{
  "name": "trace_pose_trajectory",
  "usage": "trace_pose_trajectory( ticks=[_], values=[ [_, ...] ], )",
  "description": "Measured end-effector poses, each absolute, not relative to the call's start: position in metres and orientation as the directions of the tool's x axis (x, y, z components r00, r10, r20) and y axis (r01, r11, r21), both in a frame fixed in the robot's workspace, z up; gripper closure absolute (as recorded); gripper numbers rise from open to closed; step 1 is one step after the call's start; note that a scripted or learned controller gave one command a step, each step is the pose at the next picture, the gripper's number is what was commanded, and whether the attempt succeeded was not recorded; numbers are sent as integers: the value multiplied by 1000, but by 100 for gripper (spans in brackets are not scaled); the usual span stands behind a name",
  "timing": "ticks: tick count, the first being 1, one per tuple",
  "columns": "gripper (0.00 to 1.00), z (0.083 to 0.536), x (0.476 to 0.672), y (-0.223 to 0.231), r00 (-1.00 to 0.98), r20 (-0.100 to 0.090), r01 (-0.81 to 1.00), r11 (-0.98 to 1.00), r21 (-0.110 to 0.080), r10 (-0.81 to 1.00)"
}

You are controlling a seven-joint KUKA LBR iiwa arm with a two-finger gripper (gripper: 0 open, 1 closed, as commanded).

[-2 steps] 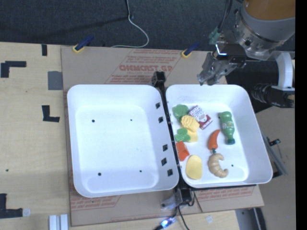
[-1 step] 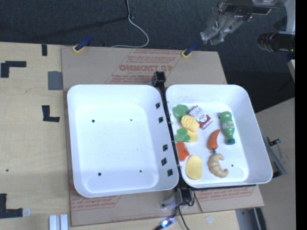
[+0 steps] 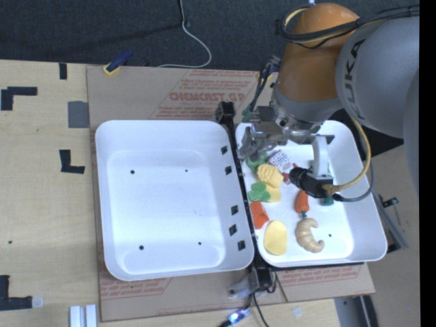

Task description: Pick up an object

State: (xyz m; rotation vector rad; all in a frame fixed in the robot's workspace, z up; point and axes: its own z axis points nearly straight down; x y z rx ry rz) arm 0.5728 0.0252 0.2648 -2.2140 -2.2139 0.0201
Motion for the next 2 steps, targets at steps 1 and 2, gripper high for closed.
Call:
trace_pose_trajectory(
  ticks=[1,2],
  values=[
    [100,371,623,117,-10,3,1000,10,11,1000],
    [100,540,640,214,-12,7,1000,11,18,1000]
  ],
)
